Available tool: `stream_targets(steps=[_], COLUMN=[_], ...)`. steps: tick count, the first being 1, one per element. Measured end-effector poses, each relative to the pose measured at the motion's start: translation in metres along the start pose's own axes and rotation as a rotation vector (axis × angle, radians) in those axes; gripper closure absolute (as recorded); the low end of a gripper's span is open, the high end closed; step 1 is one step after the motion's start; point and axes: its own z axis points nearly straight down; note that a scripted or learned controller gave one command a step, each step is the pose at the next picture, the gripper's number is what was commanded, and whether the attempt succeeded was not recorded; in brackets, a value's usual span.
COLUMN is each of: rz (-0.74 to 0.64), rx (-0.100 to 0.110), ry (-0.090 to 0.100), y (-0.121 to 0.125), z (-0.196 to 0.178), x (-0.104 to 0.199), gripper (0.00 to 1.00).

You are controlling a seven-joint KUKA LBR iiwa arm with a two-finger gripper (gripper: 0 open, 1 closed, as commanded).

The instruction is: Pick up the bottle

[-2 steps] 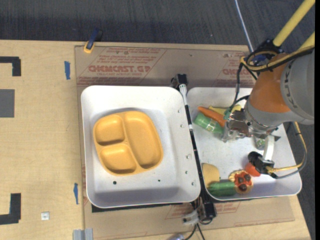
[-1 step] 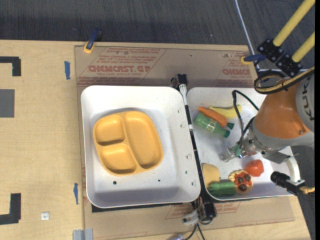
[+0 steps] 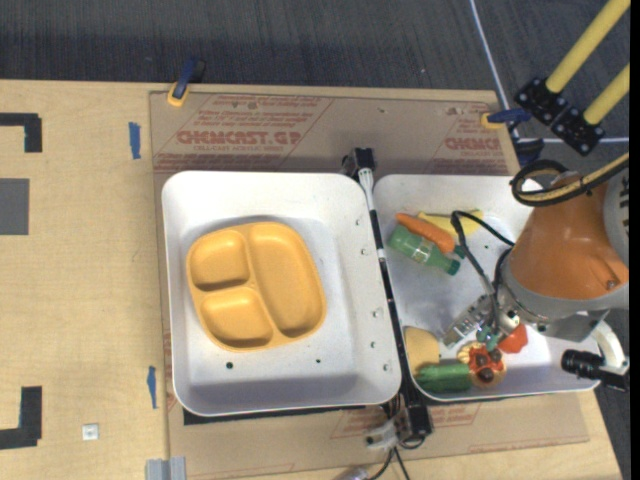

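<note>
Over the right bin [image 3: 530, 386], end effector [image 3: 487, 340] near bottle [image 3: 424, 249]; grip apparently unreadable.

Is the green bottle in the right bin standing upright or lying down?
Lying down. The green bottle rests on its side on the right bin floor, angled, beside an orange carrot.

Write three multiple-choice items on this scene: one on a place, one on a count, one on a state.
1. Where is the yellow tray?
A. left bin
B. right bin
C. cardboard

2. How many compartments has the tray?
A. two
B. three
C. five

3. How does the green bottle lie?
A. upright
B. on its side
C. on the tray

Key: 1 A, it rests inside the left bin. 2 B, two small wells and one large one show. 3 B, its length runs flat along the floor of the right bin, beside the orange carrot.
</note>
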Motion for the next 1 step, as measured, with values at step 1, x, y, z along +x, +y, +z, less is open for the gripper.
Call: stream_targets(steps=[1], rz=[-0.172], rx=[-0.002], ry=[-0.003], y=[0.0301], z=[-0.0881], x=[0.0375], gripper=[1.0])
